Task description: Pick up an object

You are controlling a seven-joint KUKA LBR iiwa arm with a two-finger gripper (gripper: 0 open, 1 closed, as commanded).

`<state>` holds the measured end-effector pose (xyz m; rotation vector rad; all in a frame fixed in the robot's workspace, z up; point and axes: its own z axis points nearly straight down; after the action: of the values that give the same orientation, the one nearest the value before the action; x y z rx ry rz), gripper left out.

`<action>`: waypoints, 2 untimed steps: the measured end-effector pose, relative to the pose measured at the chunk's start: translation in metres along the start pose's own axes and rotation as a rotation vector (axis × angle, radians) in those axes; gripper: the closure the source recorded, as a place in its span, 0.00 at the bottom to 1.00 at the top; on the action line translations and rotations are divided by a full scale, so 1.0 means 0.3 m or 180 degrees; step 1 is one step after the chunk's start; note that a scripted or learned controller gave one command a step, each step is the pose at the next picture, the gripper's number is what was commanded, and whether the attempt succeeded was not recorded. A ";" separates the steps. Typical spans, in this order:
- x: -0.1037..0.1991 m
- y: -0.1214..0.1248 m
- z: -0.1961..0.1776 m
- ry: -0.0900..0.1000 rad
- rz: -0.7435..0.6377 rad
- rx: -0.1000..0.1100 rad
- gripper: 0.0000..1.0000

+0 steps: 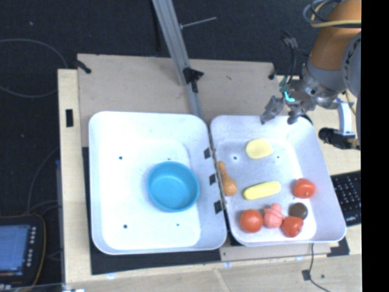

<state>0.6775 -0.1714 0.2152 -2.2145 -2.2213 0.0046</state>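
Note:
My gripper hangs over the far edge of the right bin, fingers spread open with nothing between them. Below it in that bin lie a round yellow piece and a longer yellow piece. An orange carrot-like piece rests against the bin's left wall. Toward the front sit a red tomato, a pink piece, a red piece, a dark brown piece and another red tomato. A blue bowl sits in the left bin.
A grey metal pole slants from the top down to the gap between the bins. A keyboard lies right of the right bin. A small screen sits at the lower left, off the bench.

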 end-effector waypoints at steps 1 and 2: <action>0.000 0.006 -0.017 -0.0004 -0.0002 -0.0027 0.00; 0.006 0.012 0.122 -0.0014 -0.0011 -0.0010 0.00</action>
<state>0.6809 -0.1694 0.1787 -2.2146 -2.2288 0.0058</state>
